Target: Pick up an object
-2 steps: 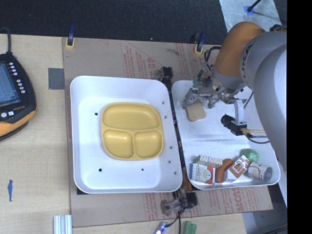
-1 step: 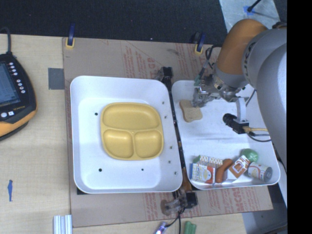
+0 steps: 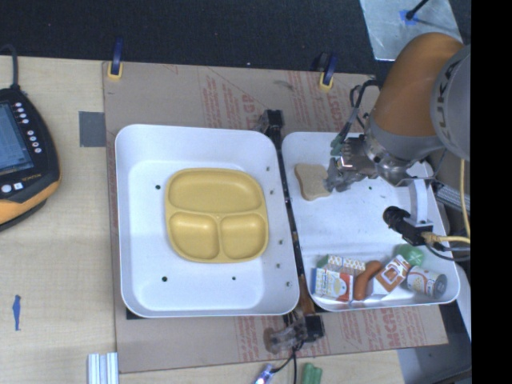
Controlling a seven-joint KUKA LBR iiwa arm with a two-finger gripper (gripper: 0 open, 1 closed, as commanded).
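Grey metal, the two-finger gripper (image 3: pixel 336 176) is hanging low in the upper part of the right shallow white bin (image 3: pixel 352 222), just beside or touching the tan, toast-shaped flat piece (image 3: pixel 310 181), probably lining up for a grasp; whether it is released or clenched cannot be told from this slant. Five small items are crowding the bin's near edge, perhaps having slid there: one white printed carton (image 3: pixel 333 282), one reddish-brown sausage (image 3: pixel 366 279), one orange-labelled packet (image 3: pixel 391 274), one green piece (image 3: pixel 411 254) and one grey can (image 3: pixel 428 285). One left white bin (image 3: pixel 136 214) is cradling one yellow three-compartment plastic plate (image 3: pixel 216 213), centred.
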